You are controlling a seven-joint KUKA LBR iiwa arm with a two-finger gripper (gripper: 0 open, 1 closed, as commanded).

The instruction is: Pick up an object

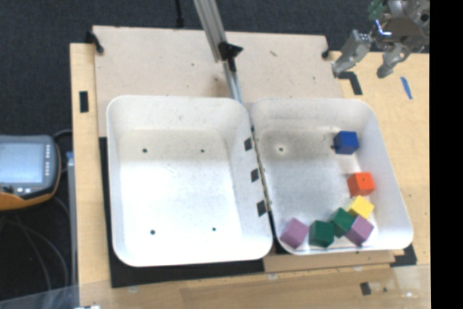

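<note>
Gripper (367,60) at two o'clock, fingers apart, nothing held; blue cube (346,142) isolated, easiest pick.

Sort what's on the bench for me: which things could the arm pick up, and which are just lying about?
Job:
gripper, open, above the bench beyond the right bin
blue cube
orange cube
yellow cube
two green cubes
two purple cubes

Lying about:
left bin
metal pole
grey device

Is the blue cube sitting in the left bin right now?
No. The blue cube lies in the right bin, near its far right side, with the other blocks.
</note>
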